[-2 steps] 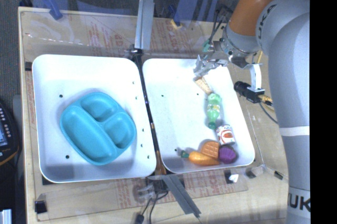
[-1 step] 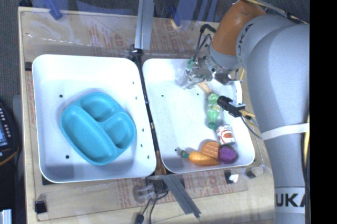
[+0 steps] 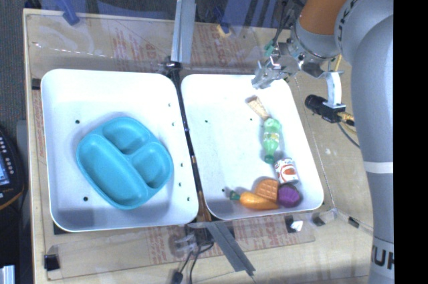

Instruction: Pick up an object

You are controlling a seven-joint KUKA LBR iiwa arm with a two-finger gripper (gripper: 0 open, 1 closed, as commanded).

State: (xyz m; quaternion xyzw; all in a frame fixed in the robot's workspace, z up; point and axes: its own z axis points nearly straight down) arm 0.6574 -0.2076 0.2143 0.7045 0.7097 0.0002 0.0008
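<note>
The tool (image 3: 266, 77) hangs at the right bin's (image 3: 221, 142) one o'clock rim, grip state unclear; green bottle (image 3: 271, 137) lies at its six o'clock.

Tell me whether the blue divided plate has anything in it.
Empty. The blue divided plate in the left bin shows bare compartments; the toys lie in the right bin.

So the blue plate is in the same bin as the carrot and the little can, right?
Not quite. The camera view shows the blue plate alone in the left bin. The carrot and the little can lie in the right bin, near its bottom right corner.
</note>
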